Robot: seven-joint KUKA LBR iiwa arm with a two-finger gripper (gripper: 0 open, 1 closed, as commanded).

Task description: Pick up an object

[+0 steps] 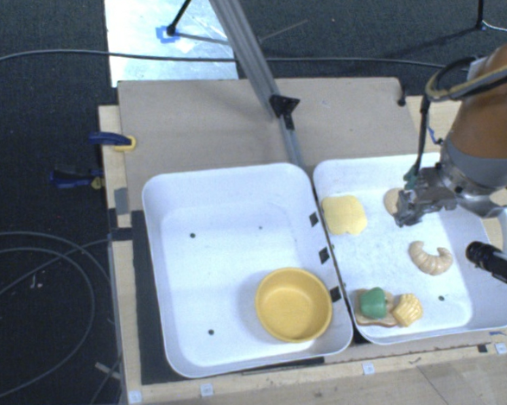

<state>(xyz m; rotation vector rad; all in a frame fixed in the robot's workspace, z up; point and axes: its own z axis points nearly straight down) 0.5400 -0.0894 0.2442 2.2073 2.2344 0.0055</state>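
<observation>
Nearest edge, right bin: a small toy cluster of a green rounded piece [373,301] and a ridged yellow piece [407,309] on a tan base is lying against the front wall of the shallow white right bin [494,317].
Nearest edge, left bin: a round yellow plastic bowl [293,303] is sitting upright in the front right corner of the shallow white left bin [166,247], close to the dividing wall.
Middle, right bin: a pale tan croissant-shaped toy [431,257] is resting on the bin floor, just below the gripper and apart from it.
Gripper: the dark two-finger gripper [409,208] on the grey arm with the orange band [490,120] is hovering low over the far part of the right bin; whether its claw is released or clenched cannot be told.
Beside the gripper: a small beige rounded object [394,201] is peeking out at the gripper's left edge, partly hidden.
Far left of right bin: a flat pale yellow squarish piece [344,214] is lying near the dividing wall.
Beyond the bins: a brown bench board [196,123] is stretching back, with a grey metal pole [252,54] slanting across it.
</observation>
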